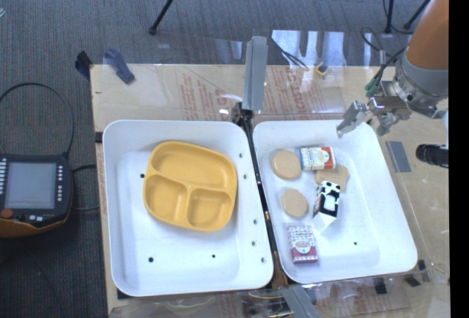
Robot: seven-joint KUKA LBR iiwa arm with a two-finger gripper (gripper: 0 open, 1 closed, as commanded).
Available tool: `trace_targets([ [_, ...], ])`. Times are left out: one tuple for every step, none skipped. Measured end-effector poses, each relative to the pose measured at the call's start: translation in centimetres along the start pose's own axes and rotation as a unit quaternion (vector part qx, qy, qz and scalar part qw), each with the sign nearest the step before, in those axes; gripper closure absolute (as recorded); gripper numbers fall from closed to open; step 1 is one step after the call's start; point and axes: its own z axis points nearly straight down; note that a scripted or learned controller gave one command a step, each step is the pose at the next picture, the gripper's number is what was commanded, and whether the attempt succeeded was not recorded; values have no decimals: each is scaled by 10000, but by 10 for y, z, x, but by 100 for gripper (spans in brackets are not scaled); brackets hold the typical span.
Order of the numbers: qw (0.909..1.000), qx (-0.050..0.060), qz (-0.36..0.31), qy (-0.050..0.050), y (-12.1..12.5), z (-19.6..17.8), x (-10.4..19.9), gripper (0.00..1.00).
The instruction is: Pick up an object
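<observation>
The tabletop point(168, 93) is a pale wooden board with faint red printing, seen across the middle of the frame. Two shallow white bins lie side by side on it, touching along their inner edges: the left bin point(124, 236) at lower left and the right bin point(388, 236) at lower right. A grey upright post point(255, 75) stands at the board's upper middle, just above the seam between the bins.

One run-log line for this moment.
end effector: above right white bin's far edge, holding nothing | yellow compartment tray: left bin
</observation>
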Motion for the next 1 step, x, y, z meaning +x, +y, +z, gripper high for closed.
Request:
trace_targets([
  [10000,61,-16,12,17,123,1,0],
])
